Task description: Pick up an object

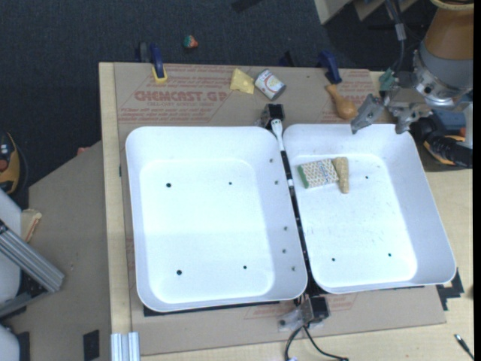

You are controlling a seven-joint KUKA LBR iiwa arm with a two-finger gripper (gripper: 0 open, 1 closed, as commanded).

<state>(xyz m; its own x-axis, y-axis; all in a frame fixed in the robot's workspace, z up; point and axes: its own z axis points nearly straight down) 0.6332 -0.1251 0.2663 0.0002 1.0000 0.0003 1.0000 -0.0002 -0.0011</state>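
In the right bin point(421, 224), near its upper left, lie two objects side by side: a flat green and white patterned piece point(317, 174) and a tan stick-like piece point(342, 174) touching its right side. My gripper point(384, 120) hangs over the far rim of the right bin, up and to the right of both pieces. Its two fingers are spread apart, open, with nothing between them. The left bin point(143, 201) holds nothing that I can see.
On the cardboard behind the bins lie a yellow piece point(242, 82), a small box point(269, 84) and a tan pear-shaped object point(343, 102). Blue clamps point(157, 59) point(328, 66) grip the board's far edge. A black clip point(274, 114) sits where the bins meet.
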